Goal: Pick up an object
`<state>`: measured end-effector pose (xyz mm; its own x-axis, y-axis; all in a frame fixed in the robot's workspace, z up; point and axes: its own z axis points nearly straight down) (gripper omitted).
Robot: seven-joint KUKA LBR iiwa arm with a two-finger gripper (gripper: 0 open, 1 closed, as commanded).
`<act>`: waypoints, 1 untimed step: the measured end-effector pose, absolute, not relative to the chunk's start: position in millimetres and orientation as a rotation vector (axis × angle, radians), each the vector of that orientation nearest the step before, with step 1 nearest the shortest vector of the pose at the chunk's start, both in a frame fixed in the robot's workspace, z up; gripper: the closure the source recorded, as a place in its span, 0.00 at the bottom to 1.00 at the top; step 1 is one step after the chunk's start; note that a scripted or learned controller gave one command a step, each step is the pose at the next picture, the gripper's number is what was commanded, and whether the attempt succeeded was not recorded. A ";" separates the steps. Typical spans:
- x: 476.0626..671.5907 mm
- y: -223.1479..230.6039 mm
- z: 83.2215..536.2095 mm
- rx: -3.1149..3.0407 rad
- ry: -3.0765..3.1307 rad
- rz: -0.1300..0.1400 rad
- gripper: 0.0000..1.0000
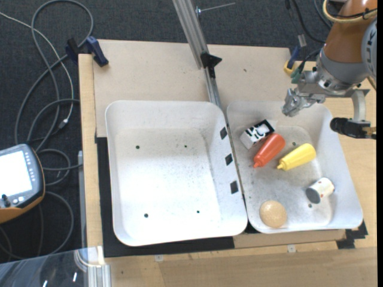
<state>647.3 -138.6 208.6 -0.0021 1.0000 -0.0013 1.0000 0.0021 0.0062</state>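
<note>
Your arm [347,40] comes in from the right and hangs over the far edge of the right bin [344,178], with the claw [294,105] above the bin's far rim. From this angle you cannot tell whether the claw is open or closed, and nothing shows held in it.

Everything you could pick sits in that right bin. Nearest the claw is a small black and white box [257,133], lying just beside the bin's left wall. Touching it on the near side is an orange bottle [268,150], lying on its side and slanted. Just to the right of that lies a yellow bottle [296,156], also on its side (the two are close, and you cannot quite tell if they touch). Nearer the front, a small white cup [320,190] lies tipped over near the right wall, and a tan ball [273,213] rests by the front left corner, well apart from the claw.

The left bin [170,172] sits beside the right one, their walls touching along the middle.
</note>
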 end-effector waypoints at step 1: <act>640.6 -88.0 203.5 2.219 2.231 0.000 1.00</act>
<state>640.6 -88.0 203.5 -0.0054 1.0000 0.0034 1.0000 0.0055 -0.0031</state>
